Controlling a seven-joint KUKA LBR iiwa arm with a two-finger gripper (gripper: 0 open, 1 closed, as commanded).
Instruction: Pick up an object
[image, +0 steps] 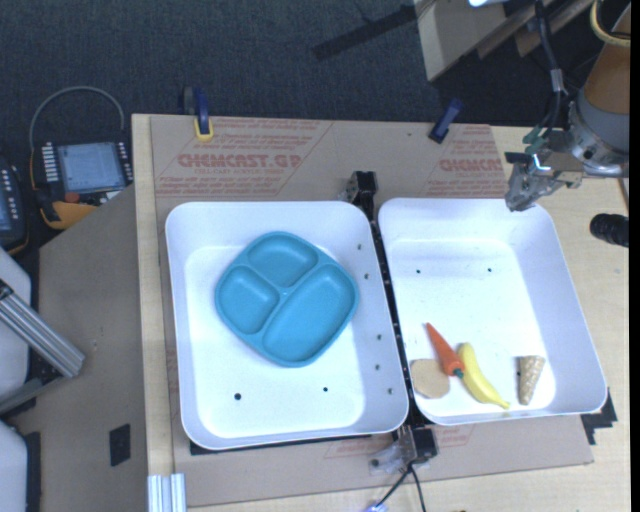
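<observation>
We find the end effector (521, 196) at the upper right of the frame, hanging over the far right corner of the right bin (470, 235), just at its rim, with nothing between its tips; whether it is spread or pressed together we cannot tell at this size. The arm (598, 130) runs off the right edge behind it. Going outward, the candidates for the pick all lie well apart from it, along the near edge of that same bin, toward the lower right of the frame: a carrot (441, 345) lying at a slant, a banana (480, 376) just beside it and seemingly touching its lower end, a tan disc (432, 378) to the left of both, and a cone (529, 377) on its own to the right. The left bin (200, 250) holds a blue plate (288, 297) with three compartments. We judge the task to be at its start, in the approach: nothing is held and the arm is not yet above any item. The next move, as we see it, calls for travelling toward the lower part of the bin, choosing one thing, and descending squarely over it. The cone looks the cleanest target since it lies alone; the carrot and banana sit so close that closing on one may nudge the other.
</observation>
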